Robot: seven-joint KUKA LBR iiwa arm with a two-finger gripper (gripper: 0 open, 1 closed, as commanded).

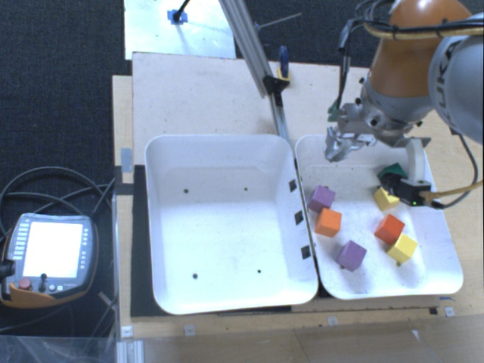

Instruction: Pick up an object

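Single overhead view of the bench with two white bins side by side. The gripper (338, 151) hangs over the far-left corner of the right bin (446, 278), carrying nothing; whether the pincer is spread or pressed together cannot be told at this angle. The candidate objects all lie in the right bin: a purple block (322, 198) and an orange block (328, 222) near its left wall, a second purple block (352, 255) toward the near edge, a red-orange block (389, 229) touching a yellow block (402, 249) nearer the right wall, and another yellow block (385, 198) just beside a green piece (392, 172) partly hidden by the arm. The left bin (162, 157) holds no blocks. Judged stage: approach, before any grasp. The next move calls for choosing one block, probably the nearest purple one, centring above it and descending clear of the left wall.
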